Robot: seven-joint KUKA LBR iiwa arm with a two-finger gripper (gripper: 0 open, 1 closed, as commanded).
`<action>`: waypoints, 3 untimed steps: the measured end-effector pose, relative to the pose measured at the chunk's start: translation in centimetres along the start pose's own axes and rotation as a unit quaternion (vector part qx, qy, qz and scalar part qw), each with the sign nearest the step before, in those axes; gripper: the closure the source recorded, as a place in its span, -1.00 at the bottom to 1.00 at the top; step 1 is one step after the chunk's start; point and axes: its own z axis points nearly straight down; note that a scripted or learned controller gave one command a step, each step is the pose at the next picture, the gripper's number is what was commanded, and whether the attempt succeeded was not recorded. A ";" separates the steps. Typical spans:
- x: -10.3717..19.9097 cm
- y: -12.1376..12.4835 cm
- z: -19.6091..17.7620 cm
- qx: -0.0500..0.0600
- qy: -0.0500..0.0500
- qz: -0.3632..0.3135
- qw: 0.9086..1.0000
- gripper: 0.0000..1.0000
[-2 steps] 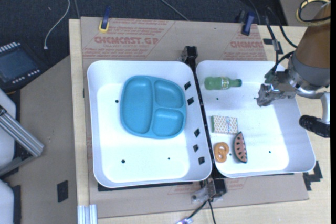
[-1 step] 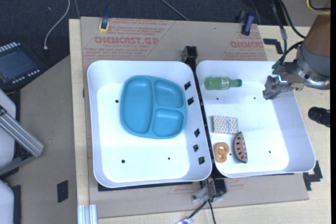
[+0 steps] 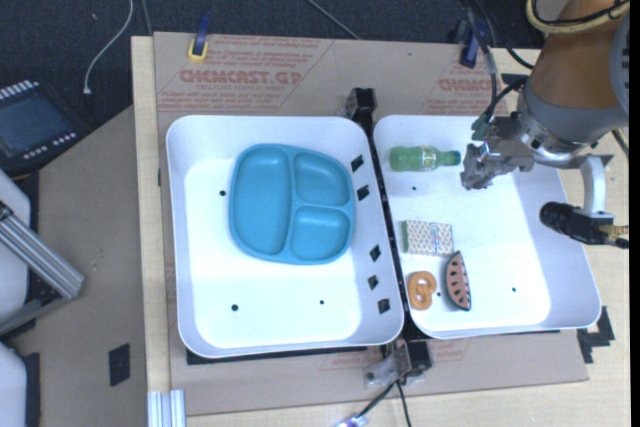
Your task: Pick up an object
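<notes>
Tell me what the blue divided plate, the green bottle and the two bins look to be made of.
Blue divided plate: likely moulded plastic, matte, one even colour with soft rounded ridges.
Green bottle: seemingly translucent plastic, with a pale cap end.
Left bin and right bin: probably thin formed plastic, smooth white with rounded corners.

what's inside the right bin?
In the right bin: a green bottle lying on its side, a patterned packet, a pretzel and a watermelon slice. The gripper and wrist cover part of the bin's floor near the bottle.
</notes>
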 end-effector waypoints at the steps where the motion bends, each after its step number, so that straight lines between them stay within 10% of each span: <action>1: 5.5 0.5 -1.0 -0.002 0.000 0.000 1.000 1.00; 3: 16.3 0.9 -0.2 -0.001 0.000 -0.001 1.000 1.00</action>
